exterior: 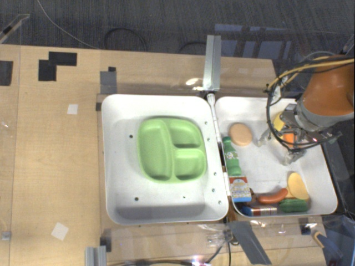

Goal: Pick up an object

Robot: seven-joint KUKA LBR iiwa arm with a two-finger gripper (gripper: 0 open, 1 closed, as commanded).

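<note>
Camera view
Step in hand: approach. The gripper point(293, 148) sits low over the upper right part of the right bin point(331, 199), below the arm's orange band point(331, 93).
Gripper state: cannot be told from this angle; nothing is visibly held.
Candidate objects: a round tan piece point(241, 134) lies at the upper left of the right bin. A yellow and orange item point(282, 132) lies just beside the gripper, partly hidden by it. A yellow piece point(298, 185), a sausage point(272, 195) and a green piece point(293, 205) crowd the bin's lower right corner. A green bottle point(229, 158) and a small carton point(239, 188) lie along the bin's left wall.
Next move, judged: settle on one object, centre over it, descend and close. The yellow and orange item is nearest.
Edges: the right bin's far wall and right wall are near the gripper, so sideways travel there is tight.
Open room: bare bin floor lies between the gripper and the tan piece, and below the gripper.
Left bin point(111, 148): holds a green divided tray point(171, 148), well apart from the gripper.
Surface point(55, 176): bare wood to the left.
</note>
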